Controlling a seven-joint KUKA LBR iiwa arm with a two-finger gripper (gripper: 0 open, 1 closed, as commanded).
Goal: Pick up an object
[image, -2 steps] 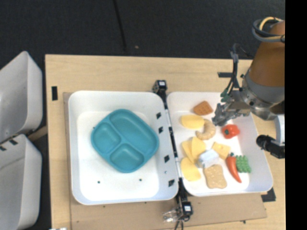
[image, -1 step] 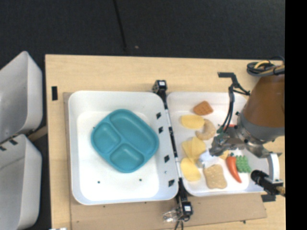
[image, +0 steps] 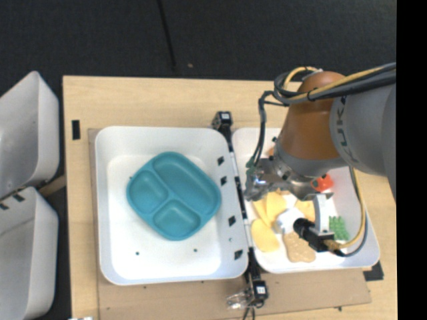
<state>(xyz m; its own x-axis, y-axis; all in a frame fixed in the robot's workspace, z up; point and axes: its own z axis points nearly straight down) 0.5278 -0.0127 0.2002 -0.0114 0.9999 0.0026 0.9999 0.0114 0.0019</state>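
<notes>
My gripper (image: 256, 184) is low over the left side of the right bin (image: 360, 255), close to the divider between the bins. Just beside it lie flat yellow pieces (image: 268, 209), with another yellow piece (image: 265, 237) nearer the front. A tan, lumpy piece (image: 298, 249) sits at the bin's front. Toward the right wall lies a green item (image: 339, 228), and a small orange-red item (image: 324, 182) peeks out from under the arm. The wrist hides the back of this bin.
The left bin (image: 107, 245) holds a teal divided plate (image: 173, 195) in its middle. Small black clips (image: 222, 119) sit at the ends of the divider. The wooden bench (image: 80, 99) surrounds both bins.
</notes>
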